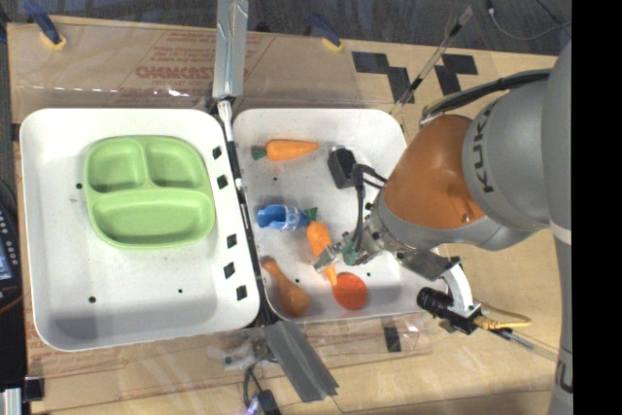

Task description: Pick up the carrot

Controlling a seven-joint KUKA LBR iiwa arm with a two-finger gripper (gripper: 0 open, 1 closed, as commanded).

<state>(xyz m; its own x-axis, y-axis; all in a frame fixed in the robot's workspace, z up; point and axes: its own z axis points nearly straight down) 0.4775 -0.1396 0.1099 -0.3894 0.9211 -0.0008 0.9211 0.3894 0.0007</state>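
Note:
An orange carrot (292, 150) with a green stub lies near the far wall of the right bin (384, 126). A second, smaller orange carrot-like piece (318, 237) lies in the middle of that bin. My gripper (345, 254) hangs low over the bin, just right of and slightly nearer than the small piece, and well short of the far carrot. The wrist hides the tips, and nothing is visibly held.
In the right bin a blue toy (276, 216) lies left of the small piece, a brown drumstick-like item (284, 285) at the near left, and a round orange-red item (351, 291) just below the gripper. A green divided plate (149, 190) sits in the left bin (58, 296).

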